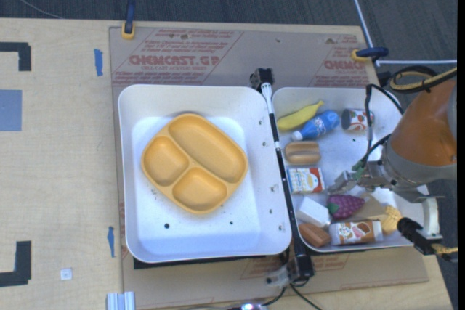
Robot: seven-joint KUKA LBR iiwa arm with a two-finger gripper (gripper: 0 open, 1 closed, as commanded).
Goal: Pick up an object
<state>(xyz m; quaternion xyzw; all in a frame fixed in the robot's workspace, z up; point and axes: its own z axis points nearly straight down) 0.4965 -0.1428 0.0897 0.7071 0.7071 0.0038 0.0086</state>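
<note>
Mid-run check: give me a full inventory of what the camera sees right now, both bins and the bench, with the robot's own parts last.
Left bin: 1, white, left of centre.
Divided plate: 1, yellow, three compartments, in the left bin.
Right bin: 1, white, beside the left bin.
Banana: 1, yellow, right bin, far left corner.
Bottle: 1, blue, next to the banana.
Can: 1, small, right of the bottle.
Hot dog bun: 1, tan, by the bin's left wall.
Carton: 1, white and red, below the bun.
Grapes: 1 bunch, purple, mid bin.
Sauce bottle: 1, lying along the near wall.
Clamps: 2, blue and yellow, at the board's far edge.
Arm: 1, grey and orange, over the right bin.
Pincer: 1, above the grapes.
</note>
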